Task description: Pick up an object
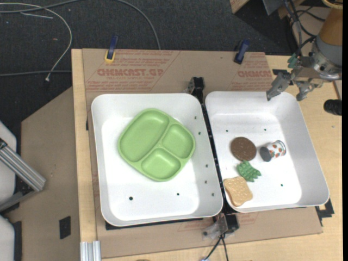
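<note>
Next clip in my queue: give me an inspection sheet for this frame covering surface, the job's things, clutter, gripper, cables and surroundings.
Surface: cardboard-covered bench bearing a left bin and a right bin, side by side.
Job's things: in the right bin, a brown disc, a small can on its side, a green leafy piece and a toast slice at the near rim.
Clutter: green divided plate in the left bin.
Gripper: gripper open, holding nothing, above the right bin's far right corner.
Cables: grey cable on the floor; wires at the bench's near edge.
Surroundings: dark carpet; two blue clamps on the far edge.
</note>
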Controlling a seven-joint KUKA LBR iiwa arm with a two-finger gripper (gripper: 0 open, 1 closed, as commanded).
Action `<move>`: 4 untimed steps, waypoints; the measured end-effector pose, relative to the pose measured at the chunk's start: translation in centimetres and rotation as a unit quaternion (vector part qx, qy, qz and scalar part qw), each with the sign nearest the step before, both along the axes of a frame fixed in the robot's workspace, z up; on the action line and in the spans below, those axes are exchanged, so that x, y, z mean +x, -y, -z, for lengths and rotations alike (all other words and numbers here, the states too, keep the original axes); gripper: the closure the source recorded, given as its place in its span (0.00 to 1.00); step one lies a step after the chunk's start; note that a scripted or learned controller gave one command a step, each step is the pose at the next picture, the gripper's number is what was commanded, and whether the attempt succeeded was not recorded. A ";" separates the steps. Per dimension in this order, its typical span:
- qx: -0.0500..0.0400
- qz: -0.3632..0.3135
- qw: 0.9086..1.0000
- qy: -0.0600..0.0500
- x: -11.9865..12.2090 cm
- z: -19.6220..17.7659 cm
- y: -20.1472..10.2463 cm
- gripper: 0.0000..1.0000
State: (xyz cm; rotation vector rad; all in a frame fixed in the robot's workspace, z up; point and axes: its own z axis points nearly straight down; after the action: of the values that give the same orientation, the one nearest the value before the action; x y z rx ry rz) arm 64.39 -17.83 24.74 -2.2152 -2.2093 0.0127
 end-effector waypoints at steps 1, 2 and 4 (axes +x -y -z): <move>-0.001 -0.002 1.000 0.007 0.2 -0.9 -0.1 0.00; -0.001 -0.001 1.000 0.005 0.8 3.7 0.3 0.00; -0.001 -0.003 1.000 0.005 1.6 15.4 0.3 0.00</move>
State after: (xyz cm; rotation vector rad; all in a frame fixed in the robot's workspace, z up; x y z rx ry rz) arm 66.04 -18.16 9.35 -2.2154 -2.2207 0.0041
